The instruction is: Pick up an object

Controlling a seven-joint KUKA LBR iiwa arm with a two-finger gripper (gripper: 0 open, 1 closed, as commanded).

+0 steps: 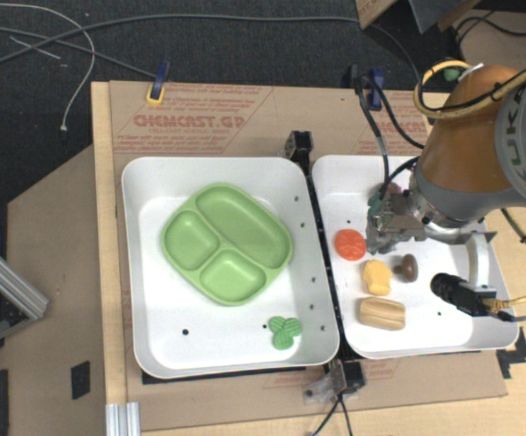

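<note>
- White plastic: two shallow bins side by side. The left bin [144,243] holds a green divided plate [228,242], lying flat, and a small green leafy toy [285,332] near its front right corner.
- The right bin [444,339] holds the candidate objects, all resting on its floor: a red-orange round toy [350,243], a yellow piece [377,277] just beside it, a small dark brown piece [407,267] and a tan bread-like roll [382,313] nearest the front.
- The grey and orange arm [471,143] reaches over the right bin; its gripper [385,228] sits low at the bin's middle, just beside the red-orange toy.
- Progress, as judged: nothing is lifted; every object lies on a bin floor. The grasp and the lift are both left to do.
- Hard to make out: the finger spacing cannot be told, as the wrist body covers the tips. Whether the gripper touches the red-orange toy is also unclear.
- Partly hidden: the rear and right side of the right bin lie under the arm; a black fitting [458,295] and cables cross its right side.
</note>
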